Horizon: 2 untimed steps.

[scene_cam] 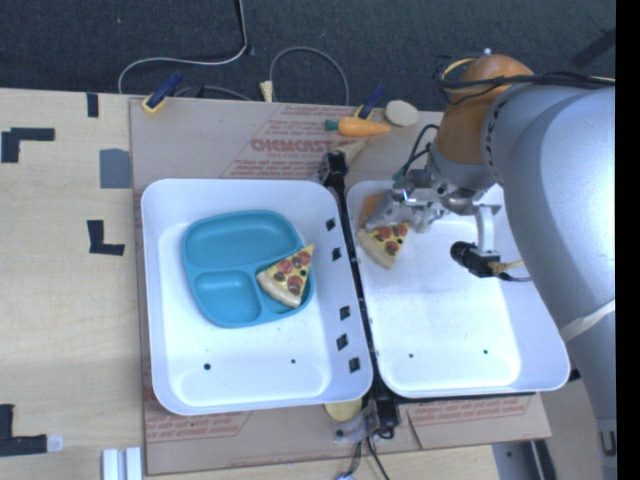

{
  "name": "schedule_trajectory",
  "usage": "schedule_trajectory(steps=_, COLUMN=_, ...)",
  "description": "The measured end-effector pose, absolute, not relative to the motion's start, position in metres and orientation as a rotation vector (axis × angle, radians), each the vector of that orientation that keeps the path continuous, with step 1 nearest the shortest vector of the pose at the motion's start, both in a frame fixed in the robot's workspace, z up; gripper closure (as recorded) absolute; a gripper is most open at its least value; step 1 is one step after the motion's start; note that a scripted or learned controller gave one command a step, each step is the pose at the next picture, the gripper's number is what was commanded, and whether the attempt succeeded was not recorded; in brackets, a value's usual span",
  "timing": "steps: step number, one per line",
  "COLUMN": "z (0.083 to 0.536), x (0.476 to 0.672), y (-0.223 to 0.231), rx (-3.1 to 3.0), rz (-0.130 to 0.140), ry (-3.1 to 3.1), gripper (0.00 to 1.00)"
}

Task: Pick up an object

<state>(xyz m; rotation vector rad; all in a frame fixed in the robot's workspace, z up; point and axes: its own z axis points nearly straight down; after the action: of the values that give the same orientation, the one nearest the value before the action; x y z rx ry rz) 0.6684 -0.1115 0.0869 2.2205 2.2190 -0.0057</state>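
Arm reaching for a pizza slice in the right bin

The gripper hovers over the toy pizza slice at the right bin's ten o'clock; its grip state cannot be told. Likely next: descend and close. A second glossy wedge rests on the smooth blue divided plate.

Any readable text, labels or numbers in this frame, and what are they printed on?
"CHEMCAST": red print on the brown board under the bins, above the left bin.
More red print along that board's edges and bottom: too small and blurred to read.
Nothing readable elsewhere.
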Motion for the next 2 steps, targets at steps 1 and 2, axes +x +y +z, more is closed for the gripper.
schedule_trajectory(steps=1, z=0.0875, x=0.6683, y=-0.1085, rx=2.217, rz=-0.011, ry=2.215, gripper=0.00)
schedule_trajectory(steps=2, z=0.0881, x=0.6682, y=-0.1050, rx=2.216, rz=-0.017, ry=2.210, gripper=0.00)
